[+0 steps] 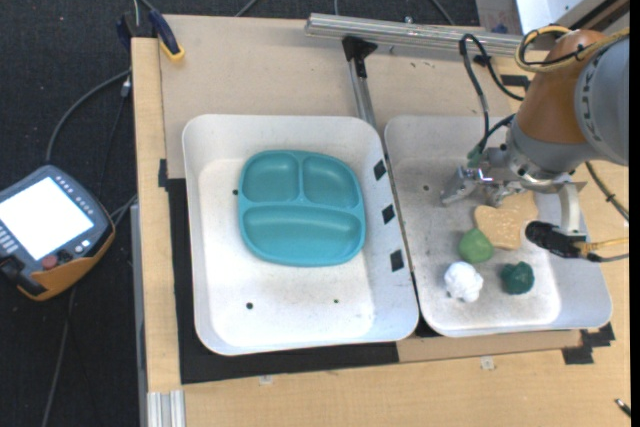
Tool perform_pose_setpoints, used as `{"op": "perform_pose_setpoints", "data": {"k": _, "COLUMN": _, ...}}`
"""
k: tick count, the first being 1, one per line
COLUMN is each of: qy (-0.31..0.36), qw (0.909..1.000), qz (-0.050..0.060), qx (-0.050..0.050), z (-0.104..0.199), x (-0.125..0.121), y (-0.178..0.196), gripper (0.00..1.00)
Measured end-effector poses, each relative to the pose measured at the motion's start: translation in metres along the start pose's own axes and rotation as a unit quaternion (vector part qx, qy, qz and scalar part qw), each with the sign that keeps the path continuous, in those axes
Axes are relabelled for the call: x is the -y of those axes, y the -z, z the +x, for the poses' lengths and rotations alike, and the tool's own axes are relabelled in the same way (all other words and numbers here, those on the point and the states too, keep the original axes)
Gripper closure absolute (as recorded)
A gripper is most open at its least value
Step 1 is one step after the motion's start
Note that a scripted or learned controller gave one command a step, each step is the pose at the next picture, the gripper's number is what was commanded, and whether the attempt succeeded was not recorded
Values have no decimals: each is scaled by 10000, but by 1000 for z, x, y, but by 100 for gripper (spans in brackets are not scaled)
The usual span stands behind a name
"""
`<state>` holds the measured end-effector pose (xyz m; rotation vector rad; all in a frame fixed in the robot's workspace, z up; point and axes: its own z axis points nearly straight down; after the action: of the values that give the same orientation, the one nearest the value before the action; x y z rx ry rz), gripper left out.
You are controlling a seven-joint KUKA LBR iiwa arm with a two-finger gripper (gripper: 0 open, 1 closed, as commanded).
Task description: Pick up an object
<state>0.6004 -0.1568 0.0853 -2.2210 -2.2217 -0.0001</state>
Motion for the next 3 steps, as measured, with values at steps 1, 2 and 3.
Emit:
{"op": "perform_pose_setpoints", "data": {"k": 1, "qy": 0, "qw": 10000, "qz": -35, "qx": 12, "z": -1, "x": -2, "y": 14, "gripper": 100}}
{"op": "perform_pose_setpoints", "data": {"k": 2, "qy": 2, "qw": 10000, "qz": -28, "qx": 8, "z": -9, "x": -8, "y": 65, "gripper": 100}}
{"op": "perform_pose_setpoints", "data": {"k": 3, "qy": 6, "qw": 10000, "qz": -46, "qx": 13, "z": -12, "x": -13, "y": 130, "gripper": 100}}
